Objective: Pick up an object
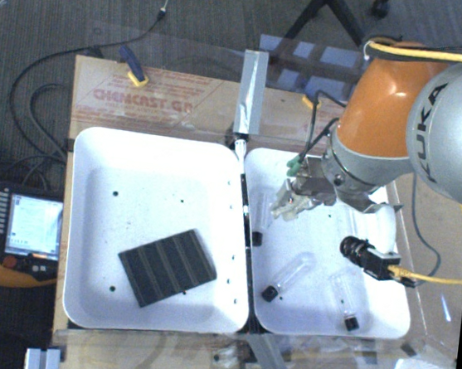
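Two bins: tool (290, 202) low over the right bin (380, 327), grip state unreadable; ridged black block (167, 266) lies left.

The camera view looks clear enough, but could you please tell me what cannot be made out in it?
- Gripper over the right bin: pale and blurred against the white floor, so its state is unreadable.
- Two clear tubes: transparent, outlines faint.
- Right bin's upper right corner: hidden by the arm.
- Black ridged block in the left bin: material unclear.
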{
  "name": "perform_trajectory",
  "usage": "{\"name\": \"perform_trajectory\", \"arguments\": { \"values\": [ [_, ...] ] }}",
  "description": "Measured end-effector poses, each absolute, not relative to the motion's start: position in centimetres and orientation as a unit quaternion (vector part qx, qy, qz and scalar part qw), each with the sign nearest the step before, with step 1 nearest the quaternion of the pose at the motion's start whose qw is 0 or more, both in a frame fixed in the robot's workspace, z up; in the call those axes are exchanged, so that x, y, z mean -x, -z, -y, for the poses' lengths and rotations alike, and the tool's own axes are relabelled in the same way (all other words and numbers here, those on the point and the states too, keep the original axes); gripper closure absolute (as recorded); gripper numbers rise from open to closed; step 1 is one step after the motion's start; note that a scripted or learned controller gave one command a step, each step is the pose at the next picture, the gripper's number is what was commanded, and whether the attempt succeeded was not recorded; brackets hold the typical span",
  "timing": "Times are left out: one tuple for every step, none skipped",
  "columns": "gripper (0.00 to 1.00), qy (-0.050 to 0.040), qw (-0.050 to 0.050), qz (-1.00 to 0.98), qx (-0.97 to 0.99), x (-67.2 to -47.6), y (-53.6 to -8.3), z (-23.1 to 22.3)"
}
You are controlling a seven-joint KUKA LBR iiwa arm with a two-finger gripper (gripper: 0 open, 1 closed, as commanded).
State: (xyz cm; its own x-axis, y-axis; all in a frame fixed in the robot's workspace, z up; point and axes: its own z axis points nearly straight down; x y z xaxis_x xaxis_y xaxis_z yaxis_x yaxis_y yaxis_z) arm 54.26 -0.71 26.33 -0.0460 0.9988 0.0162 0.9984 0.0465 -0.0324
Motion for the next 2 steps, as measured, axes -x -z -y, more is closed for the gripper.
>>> {"name": "perform_trajectory", "arguments": {
  "values": [
    [1.0,-0.0066,0.019,0.724,0.69,-54.3,-27.1,0.6],
    [1.0,-0.0017,-0.001,0.775,0.632,-58.9,-28.4,4.3]
  ]
}}
